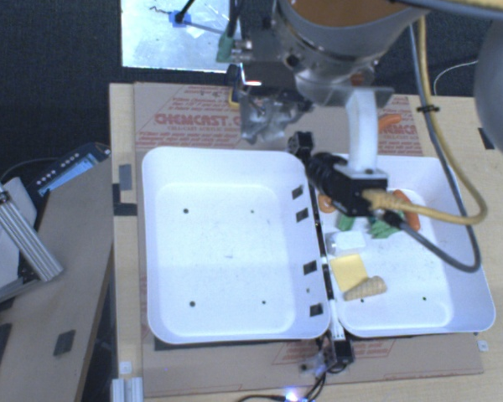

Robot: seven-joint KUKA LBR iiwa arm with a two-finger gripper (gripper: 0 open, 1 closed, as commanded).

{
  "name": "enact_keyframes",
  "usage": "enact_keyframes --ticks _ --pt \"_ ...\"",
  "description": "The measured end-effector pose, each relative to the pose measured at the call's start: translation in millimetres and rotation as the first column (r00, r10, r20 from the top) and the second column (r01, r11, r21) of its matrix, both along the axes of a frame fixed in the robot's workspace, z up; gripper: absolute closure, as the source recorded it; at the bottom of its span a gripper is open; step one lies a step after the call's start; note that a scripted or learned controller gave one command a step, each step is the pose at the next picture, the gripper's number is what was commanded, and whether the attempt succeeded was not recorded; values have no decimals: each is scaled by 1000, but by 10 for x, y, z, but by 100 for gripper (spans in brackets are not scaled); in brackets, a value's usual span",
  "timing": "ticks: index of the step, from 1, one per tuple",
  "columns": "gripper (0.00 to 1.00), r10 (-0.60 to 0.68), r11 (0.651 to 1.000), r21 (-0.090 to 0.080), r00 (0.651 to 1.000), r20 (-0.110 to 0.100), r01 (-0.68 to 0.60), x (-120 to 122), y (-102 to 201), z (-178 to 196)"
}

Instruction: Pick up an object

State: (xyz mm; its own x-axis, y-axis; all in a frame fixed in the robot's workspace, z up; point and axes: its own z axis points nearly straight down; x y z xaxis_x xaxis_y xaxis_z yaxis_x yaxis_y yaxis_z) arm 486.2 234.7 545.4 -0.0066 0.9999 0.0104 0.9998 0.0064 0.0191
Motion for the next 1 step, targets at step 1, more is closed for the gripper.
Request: enact_keyframes --ticks 1 --pt "100 -5 1000 -17 999 -33 5 -12 -7 -1586"
